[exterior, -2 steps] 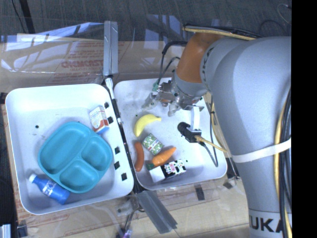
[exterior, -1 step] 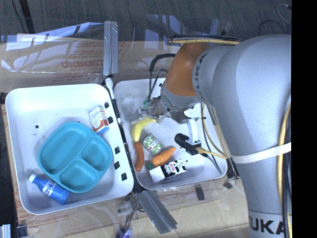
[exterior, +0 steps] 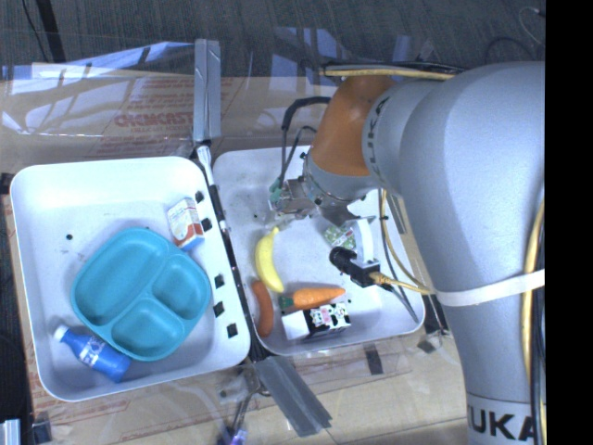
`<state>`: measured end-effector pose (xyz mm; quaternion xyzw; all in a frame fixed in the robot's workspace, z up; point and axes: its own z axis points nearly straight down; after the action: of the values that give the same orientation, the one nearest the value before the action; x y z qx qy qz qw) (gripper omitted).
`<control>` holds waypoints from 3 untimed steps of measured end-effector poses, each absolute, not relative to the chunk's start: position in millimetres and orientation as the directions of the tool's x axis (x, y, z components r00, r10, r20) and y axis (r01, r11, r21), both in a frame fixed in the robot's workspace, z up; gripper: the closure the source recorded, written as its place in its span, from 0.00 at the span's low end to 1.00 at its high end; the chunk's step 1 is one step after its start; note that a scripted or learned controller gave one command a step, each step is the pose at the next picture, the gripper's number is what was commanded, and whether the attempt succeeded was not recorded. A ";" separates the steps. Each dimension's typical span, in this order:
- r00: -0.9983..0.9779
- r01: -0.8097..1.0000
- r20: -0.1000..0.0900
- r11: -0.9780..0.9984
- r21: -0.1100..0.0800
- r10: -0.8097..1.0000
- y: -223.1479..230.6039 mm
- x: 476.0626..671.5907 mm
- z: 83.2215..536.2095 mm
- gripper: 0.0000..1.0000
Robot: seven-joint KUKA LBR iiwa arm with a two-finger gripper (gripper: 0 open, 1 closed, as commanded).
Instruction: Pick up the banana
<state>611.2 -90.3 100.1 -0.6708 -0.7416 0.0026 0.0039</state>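
The yellow banana (exterior: 269, 263) lies in the right bin (exterior: 243, 170), near its left wall, with its long axis running front to back. My gripper (exterior: 291, 202) hangs just beyond the banana's far tip, under the orange-banded wrist (exterior: 345, 137). The banana rests on the bin floor, apart from the gripper. The wrist and cabling hide the gripper's tips.
In the right bin, an orange carrot (exterior: 316, 297), a reddish sausage (exterior: 264, 308) and a small black-and-white box (exterior: 321, 319) lie just in front of the banana. The left bin (exterior: 37, 193) holds a blue divided plate (exterior: 139, 291), a blue bottle (exterior: 93, 351) and a small carton (exterior: 183, 221).
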 end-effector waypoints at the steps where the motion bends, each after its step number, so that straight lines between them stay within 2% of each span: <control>1: -0.221 0.975 0.000 0.221 -0.001 0.975 -15.4 626.2 192.8 1.00; 2: -0.398 0.918 0.002 0.398 -0.003 0.918 -118.4 566.4 110.2 1.00; 3: -0.398 0.917 0.002 0.398 -0.003 0.917 -118.0 566.6 110.3 0.00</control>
<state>566.6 -118.0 110.3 -0.5486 -0.8361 0.0008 0.0015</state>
